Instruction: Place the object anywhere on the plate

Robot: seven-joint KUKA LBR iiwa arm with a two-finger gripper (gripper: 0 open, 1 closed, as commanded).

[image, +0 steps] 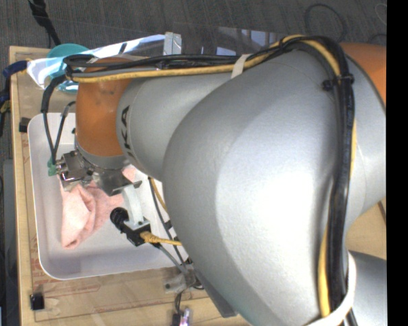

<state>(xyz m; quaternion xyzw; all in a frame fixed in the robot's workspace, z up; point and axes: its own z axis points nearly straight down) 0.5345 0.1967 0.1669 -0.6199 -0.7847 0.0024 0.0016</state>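
- Arm bulk covers most of the camera view, reaching from the right over the left white bin on the wooden bench.
- The tool sits low in that bin, just above or touching a crumpled pink cloth; whether it is released, clenched or grasping cannot be told.
- The cloth, seemingly the object to move, lies in the bin's left half.
- A teal plate edge peeks out at the upper left, beyond the bin's rim.
- Risk: soft fabric may slip out, or a hanging fold may snag the bin wall in transit.
- Risk: the loose cables near the wrist could catch the cloth.
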